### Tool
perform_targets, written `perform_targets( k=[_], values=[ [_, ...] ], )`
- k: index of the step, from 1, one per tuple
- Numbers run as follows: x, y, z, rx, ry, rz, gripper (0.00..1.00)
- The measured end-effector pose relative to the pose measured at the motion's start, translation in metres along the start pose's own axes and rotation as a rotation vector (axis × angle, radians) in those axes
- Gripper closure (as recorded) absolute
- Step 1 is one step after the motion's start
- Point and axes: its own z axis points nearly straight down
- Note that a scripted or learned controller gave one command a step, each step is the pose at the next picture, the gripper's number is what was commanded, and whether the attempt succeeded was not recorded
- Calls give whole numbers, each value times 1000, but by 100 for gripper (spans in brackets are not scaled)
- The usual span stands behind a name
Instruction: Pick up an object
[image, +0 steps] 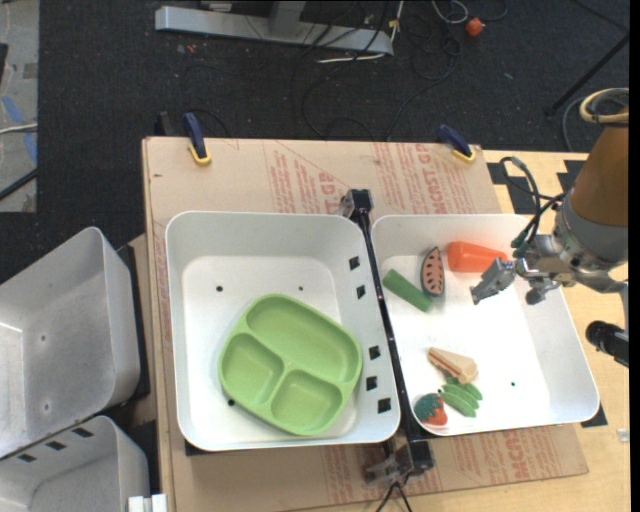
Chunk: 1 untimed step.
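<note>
**Gripper above the right bin, nothing held**

The gripper (497, 277) was seen spread apart and empty, just beside the orange carrot (470, 256) in the right bin (540, 350). The carrot was judged light, stiff and smooth; its thick middle should be taken.

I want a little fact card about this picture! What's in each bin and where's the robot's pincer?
left bin: a green divided plate
right bin: orange carrot, watermelon slice, green stick, sandwich, green leafy piece, strawberry
pincer: over the right bin, just right of the carrot, nothing seen between its fingers
arm: comes in from the right
</note>
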Motion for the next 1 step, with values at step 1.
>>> perform_targets(
  k=[1],
  values=[
    [1,3,-7,-13,-2,-3,0]
  ],
)
